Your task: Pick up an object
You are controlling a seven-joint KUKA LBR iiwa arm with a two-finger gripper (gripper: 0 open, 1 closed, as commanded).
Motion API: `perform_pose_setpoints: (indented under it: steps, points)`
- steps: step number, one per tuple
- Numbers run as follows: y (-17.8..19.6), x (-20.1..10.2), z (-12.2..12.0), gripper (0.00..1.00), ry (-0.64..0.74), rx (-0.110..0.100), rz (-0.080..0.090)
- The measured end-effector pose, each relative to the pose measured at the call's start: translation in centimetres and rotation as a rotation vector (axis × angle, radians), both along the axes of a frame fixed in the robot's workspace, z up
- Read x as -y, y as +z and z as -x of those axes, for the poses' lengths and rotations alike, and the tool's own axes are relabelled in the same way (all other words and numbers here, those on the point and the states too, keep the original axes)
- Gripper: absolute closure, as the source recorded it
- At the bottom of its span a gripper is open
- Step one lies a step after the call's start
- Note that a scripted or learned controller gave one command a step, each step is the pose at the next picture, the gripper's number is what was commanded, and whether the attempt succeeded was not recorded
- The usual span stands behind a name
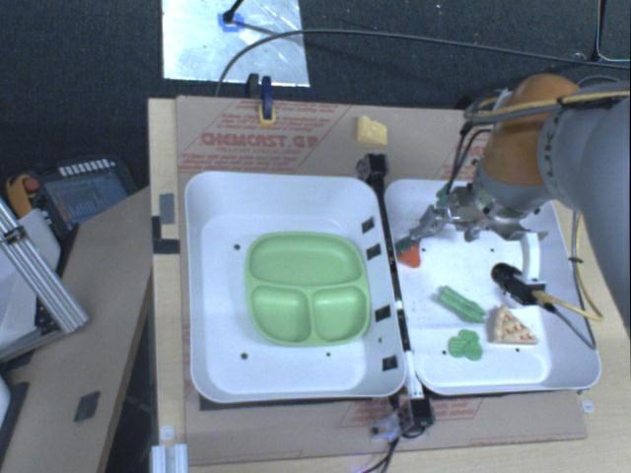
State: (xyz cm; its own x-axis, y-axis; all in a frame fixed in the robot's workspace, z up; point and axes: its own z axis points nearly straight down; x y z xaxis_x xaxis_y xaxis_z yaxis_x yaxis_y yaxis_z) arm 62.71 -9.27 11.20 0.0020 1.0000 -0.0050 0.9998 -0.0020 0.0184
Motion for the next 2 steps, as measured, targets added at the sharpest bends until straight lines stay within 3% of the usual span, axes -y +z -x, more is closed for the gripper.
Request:
perform_pose_setpoints:
  steps: [1, 2]
  points:
    - [-2.4, 0.28, -0.34, 0.0, 0.001, -0.007, 0.0]
    - [-1.54, 0.02, -0.2, 1.0, 0.003, -0.013, -0.004]
